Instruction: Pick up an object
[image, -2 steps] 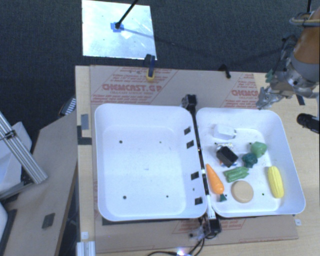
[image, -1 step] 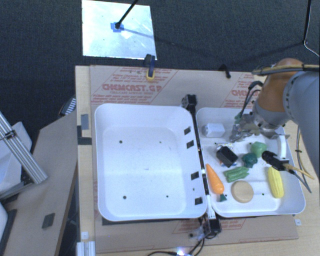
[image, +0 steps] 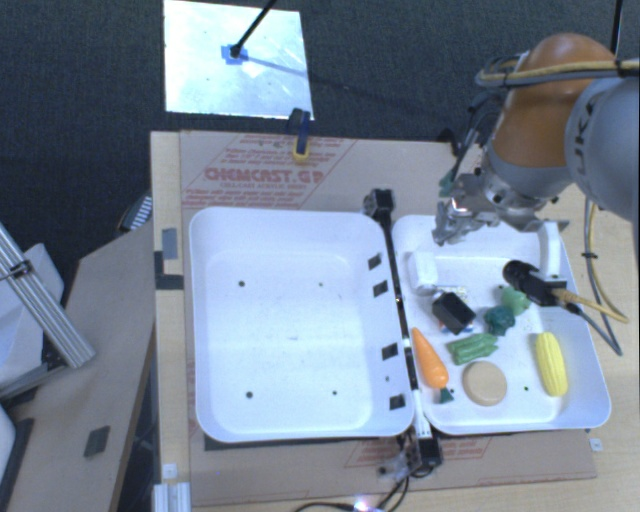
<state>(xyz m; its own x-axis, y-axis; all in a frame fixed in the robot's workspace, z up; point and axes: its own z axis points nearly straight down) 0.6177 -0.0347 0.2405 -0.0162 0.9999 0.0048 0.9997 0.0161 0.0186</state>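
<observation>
two white bins are sitting side by side on the tabletop (image: 166, 170). the left bin (image: 290, 300) is taking up the left half, and all the stuff is lying in the right bin (image: 592, 398).

going across the right bin: a white block (image: 424, 268) is sitting near the far left corner, an orange carrot (image: 430, 360) is lying below it along the left wall, and a black block (image: 453, 311) is sitting between those two, slightly to the right. the claw (image: 450, 228) is hanging over the bin's far edge, so the white block is lying just below and a touch left of it, near but not touching. honestly can't tell if the claw is clenched or released from this angle, and nothing is showing in its grip.

further right, a green pickle (image: 472, 348) is lying beside a tan disc (image: 485, 383), two small green pieces (image: 507, 310) are sitting above them, and a yellow corn cob (image: 550, 363) is lying upright near the right wall, well apart from the claw.
</observation>
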